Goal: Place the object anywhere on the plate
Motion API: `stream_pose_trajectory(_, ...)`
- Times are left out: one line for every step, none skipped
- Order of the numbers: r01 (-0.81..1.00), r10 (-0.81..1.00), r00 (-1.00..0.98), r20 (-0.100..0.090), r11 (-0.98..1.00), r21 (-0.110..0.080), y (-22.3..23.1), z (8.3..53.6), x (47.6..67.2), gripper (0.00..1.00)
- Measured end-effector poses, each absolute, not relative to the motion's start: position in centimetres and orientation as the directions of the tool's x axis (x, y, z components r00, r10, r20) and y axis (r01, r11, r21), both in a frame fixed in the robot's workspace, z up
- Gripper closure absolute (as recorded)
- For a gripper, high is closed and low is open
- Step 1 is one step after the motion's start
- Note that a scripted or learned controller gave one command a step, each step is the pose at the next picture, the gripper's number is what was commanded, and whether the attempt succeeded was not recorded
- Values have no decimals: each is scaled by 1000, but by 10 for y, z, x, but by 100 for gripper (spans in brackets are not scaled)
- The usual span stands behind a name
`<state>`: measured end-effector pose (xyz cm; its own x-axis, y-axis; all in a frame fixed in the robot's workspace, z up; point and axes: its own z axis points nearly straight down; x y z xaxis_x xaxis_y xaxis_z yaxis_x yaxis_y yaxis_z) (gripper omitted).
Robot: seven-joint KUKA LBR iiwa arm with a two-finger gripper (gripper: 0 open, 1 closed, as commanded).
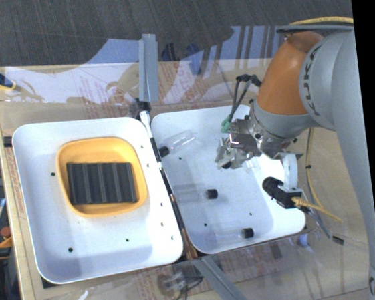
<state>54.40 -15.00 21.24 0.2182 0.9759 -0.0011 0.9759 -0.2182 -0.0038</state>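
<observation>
A yellow plate with a dark ridged middle lies in the left white bin. In the right bin a small black piece rests near the middle and another black piece sits close to the front wall. A third dark bit lies by the divider. My gripper hangs over the right bin's upper middle, above and to the right of the central black piece. Nothing is seen in its grasp.
Faint clear plastic shapes lie in the right bin's back left. The grey arm with its orange band covers that bin's right side. A black and yellow cable runs along its right wall. A metal bar stands behind the bins.
</observation>
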Motion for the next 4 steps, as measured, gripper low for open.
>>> stream_pose_trajectory(989,989,150,1,-150,-3,-110,224,587,100)
stream_pose_trajectory(1000,1000,-9,1,9,-3,-65,214,605,100)
stream_pose_trajectory(986,986,-167,0,167,-6,-51,197,609,100)
stream_pose_trajectory(929,929,-370,2,370,-4,-34,193,610,100)
